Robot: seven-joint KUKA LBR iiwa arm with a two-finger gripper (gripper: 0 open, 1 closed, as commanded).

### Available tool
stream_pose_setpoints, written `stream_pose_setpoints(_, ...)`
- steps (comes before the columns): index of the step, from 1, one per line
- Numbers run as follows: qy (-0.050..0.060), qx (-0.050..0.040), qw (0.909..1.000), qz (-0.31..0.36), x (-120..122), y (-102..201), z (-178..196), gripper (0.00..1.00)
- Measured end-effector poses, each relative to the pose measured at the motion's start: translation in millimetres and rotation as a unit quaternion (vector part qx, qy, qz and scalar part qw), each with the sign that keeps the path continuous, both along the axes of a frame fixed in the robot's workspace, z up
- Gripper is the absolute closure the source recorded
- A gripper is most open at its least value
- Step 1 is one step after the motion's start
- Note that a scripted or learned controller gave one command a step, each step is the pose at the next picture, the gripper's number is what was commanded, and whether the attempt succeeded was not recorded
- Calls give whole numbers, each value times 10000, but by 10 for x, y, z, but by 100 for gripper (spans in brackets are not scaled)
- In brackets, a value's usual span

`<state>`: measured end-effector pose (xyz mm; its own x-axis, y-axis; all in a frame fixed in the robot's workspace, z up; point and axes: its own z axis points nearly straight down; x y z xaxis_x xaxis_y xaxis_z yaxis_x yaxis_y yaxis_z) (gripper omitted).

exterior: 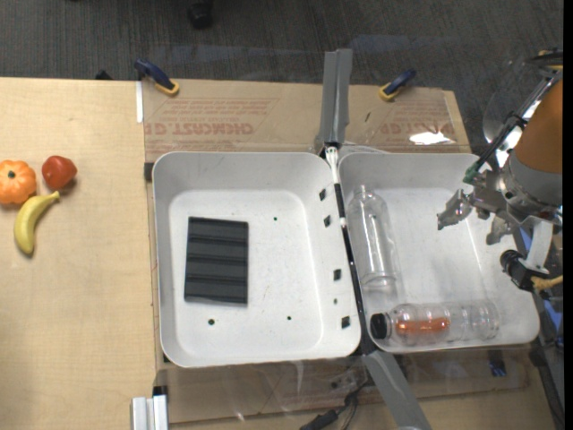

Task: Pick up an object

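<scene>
Bottle (433,322) lying near front wall of right bin (421,173), black cap left. Gripper (473,209) above bin, fingers spread, nothing held. Centre over bottle's middle, straddle across width.

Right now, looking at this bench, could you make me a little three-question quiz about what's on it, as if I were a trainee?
1. True or false: the black ridged block lies in the left bin.
2. Multiple choice: how many clear plastic bottles are in the right bin? A) one B) two C) three
3. Fill in: the fruit on the wooden bench to the left are an orange, a red apple and a ______.

Key
1. True.
2. B: one bottle lies along the bin's left wall, and another with an orange label lies along the near edge.
3. Banana.
</scene>
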<state>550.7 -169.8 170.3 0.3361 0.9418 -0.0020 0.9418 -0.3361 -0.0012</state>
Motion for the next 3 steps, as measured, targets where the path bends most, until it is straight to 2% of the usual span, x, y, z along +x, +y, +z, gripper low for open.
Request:
stream_pose_setpoints(1,8,8,9994,-341,-739,13,-39,0)
stream_pose_setpoints(2,3,-1,9960,-899,-447,73,468,0)
stream_pose_setpoints(3,17,0,9786,-2056,-504,1175,199,0)
